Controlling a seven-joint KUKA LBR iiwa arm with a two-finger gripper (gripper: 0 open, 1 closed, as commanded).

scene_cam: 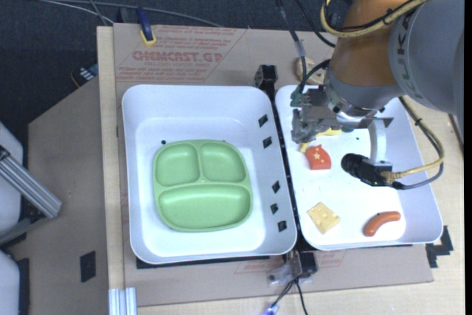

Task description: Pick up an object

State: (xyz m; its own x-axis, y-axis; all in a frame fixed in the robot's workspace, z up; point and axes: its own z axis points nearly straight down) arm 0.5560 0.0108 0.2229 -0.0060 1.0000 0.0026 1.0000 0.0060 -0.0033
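Observation:
My gripper [308, 130] hangs low over the upper left part of the right bin [420, 221], under the orange wrist band. A small red toy [318, 158] lies just below its tips. A yellow piece [331, 132] peeks out beside the gripper. Further down the same bin lie a yellow cheese wedge [323, 216] and an orange-red sausage [382, 222]. Nothing shows between the fingers from this angle.
The left bin [140, 122] holds a green divided plate [203, 185]. A black cable fitting [366, 168] with a yellow hose hangs over the right bin's middle. The arm's bulk covers the right bin's upper part. Cardboard underlies both bins.

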